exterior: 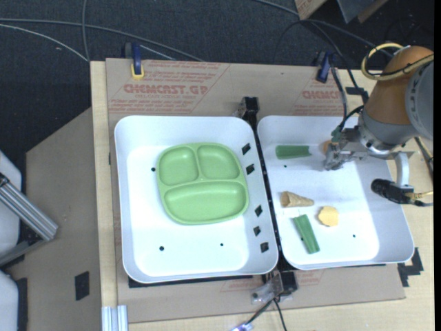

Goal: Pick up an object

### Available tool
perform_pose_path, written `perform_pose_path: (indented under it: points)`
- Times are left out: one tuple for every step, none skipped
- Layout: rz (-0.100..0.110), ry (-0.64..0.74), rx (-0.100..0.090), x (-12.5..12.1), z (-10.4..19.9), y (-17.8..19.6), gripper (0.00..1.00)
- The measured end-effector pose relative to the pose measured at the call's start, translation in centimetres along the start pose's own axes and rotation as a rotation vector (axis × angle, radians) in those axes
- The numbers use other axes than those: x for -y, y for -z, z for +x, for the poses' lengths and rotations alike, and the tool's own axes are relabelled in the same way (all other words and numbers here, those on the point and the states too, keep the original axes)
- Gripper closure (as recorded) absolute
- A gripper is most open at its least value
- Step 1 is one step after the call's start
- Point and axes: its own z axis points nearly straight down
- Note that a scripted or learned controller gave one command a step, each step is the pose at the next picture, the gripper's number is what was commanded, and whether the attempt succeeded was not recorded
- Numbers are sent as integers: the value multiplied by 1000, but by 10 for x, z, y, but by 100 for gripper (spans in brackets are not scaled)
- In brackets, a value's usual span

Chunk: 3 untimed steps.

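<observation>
the arm reached in from the right and its gripper (336,156) hung low over the far part of the right bin (386,250), just beside a small tan piece (328,145) near the back wall. whether the tool was apart, together or clamped on anything could not be told; the wrist body hid that end of it, and nothing was seen in its grasp.

the candidates for picking all sat in that right bin. a short green block (293,152) lay flat just left of the gripper, close to the divider side. nearer the front, a tan cone-shaped piece (295,199) lay on its side, a yellow lump (329,216) rested just beside it to the right, and a long green stick (305,234) lay at a slant between them, toward the front rim. these were well apart from one another, which probably left room for a straight descent on any of them.

the left bin (134,205) held a green sectioned plate (202,183), sitting flat in the middle, its three compartments bare. it looked too broad for a two-finger pinch, so the judgement here was that the arm worked the right bin because small graspable things lay there.

given where the tool hovered, the tan piece by the back wall seemed the likely target, with the green block the next nearest. the wall close behind could crowd the approach.
</observation>
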Motion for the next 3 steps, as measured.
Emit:
perform_pose_path:
  points:
    - [-3,1,2,-4,7,61,100]
    - [-6,1,2,1,15,116,100]
    - [-4,1,2,0,16,142,100]
